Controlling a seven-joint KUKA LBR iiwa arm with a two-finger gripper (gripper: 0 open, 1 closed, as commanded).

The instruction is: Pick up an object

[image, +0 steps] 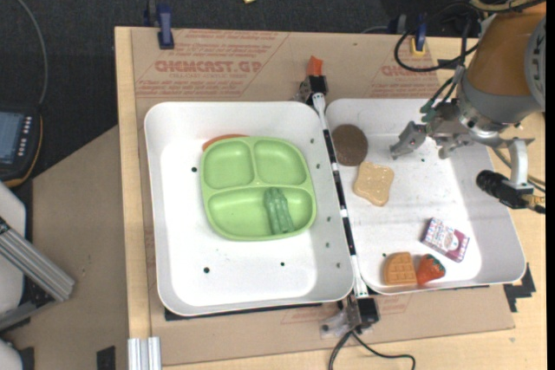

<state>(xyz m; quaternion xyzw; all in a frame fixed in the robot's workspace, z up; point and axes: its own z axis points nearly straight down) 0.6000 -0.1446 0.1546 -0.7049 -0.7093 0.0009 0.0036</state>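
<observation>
Candidate objects lie in the right bin (486, 269). A brown round disc (349, 144) sits at the bin's upper left, close to the divider between the 2 bins. A tan slice of toast (375, 184) lies just below it, touching or nearly touching its lower edge. A small pink-and-white packet (446, 239) rests lower right of centre, tilted. At the bin's near edge, an orange waffle-like piece (398, 268) sits directly beside a red item (431, 269); the 2 appear to touch.

The gripper (427, 139) is positioned over the upper middle of the right bin, to the right of the brown round disc and above the toast. Its 2 fingers are spread apart, with bare bin floor visible between them; nothing is held. The grey arm with its orange band (512, 56) enters from the upper right.

The left bin (173, 256) contains a green divided plate (257, 186) with 3 compartments. A green ridged item (278, 210) lies in the large lower compartment. A red edge (224, 138) shows from beneath the plate's upper left rim.
</observation>
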